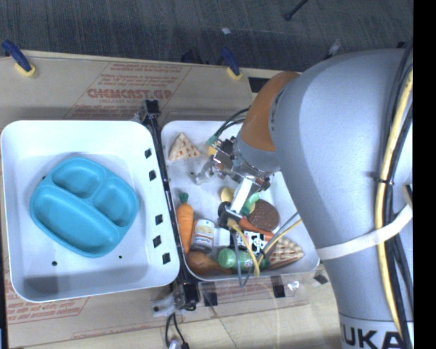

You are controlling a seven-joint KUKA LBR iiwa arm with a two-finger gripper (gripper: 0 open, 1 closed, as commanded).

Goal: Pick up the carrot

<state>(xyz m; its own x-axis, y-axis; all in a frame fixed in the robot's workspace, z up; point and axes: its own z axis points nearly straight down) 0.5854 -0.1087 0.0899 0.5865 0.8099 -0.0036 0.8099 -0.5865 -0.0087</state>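
Now I am hovering my tool [206, 167], open or closed I cannot tell, just up-view of the carrot [185, 225], which is lying end-on toward it.

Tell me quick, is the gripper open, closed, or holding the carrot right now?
Gripper: cannot be told, open or closed. The carrot lies in the right bin by its left wall.

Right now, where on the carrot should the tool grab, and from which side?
Probably the thick orange middle of the carrot, from straight above. It lies flat along the right bin's left wall, leaf end toward the far side, so the grip goes across its narrow width. Tight fit: wall on one side, a small jar close on the other.
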